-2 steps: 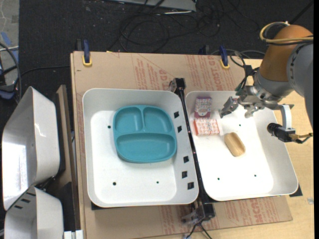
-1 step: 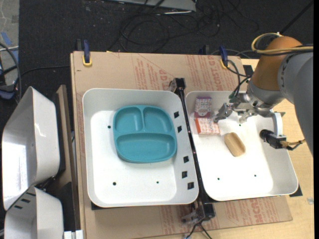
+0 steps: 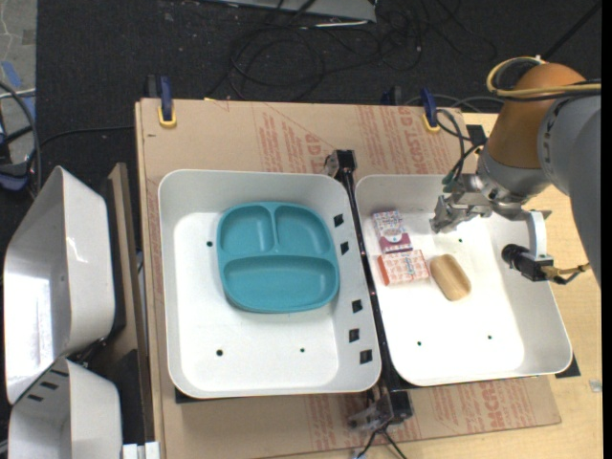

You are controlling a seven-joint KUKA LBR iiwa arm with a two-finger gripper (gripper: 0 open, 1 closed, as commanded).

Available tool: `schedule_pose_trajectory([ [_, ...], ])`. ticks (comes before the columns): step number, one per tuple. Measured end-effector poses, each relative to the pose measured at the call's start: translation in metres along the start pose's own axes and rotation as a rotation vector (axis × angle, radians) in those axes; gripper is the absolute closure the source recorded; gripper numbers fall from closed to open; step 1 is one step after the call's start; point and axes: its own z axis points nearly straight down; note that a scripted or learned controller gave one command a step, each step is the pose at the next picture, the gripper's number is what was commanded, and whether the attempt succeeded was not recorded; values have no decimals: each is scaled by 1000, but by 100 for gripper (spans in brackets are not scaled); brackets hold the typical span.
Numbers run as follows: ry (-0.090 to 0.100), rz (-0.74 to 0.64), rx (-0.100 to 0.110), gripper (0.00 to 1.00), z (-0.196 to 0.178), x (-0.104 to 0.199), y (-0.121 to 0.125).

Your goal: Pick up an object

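The worktop (image 3: 287,132) is a big brown board with red print on it. Two shallow white bins sit side by side on it, touching in the middle.

The left bin (image 3: 186,352) holds one thing, a teal plate (image 3: 278,256) with three parts in it. The plate lies flat, toward the back of the bin.

The right bin (image 3: 478,352) holds three small things, all close to its left wall. A small white and pink packet (image 3: 390,229) lies farthest back. A pink and red box (image 3: 403,267) lies just in front of it, touching it. A tan bread roll (image 3: 450,277) lies just beside the box, on its right.

The grey arm (image 3: 564,142) with its orange band comes in from the right. The gripper (image 3: 448,214) hangs over the back of the right bin, near the packet and the roll. Nothing can be seen between its fingers, and I cannot tell if they are spread or pressed together.
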Motion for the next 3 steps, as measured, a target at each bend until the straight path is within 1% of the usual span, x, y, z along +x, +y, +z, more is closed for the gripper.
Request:
schedule_pose_trajectory([
  [1, 1, 0, 2, 100, -53, 3, -7],
  [2, 1, -5, 1, 100, -99, 11, -5],
  [3, 1, -6, 1, 100, -152, 16, 6],
])
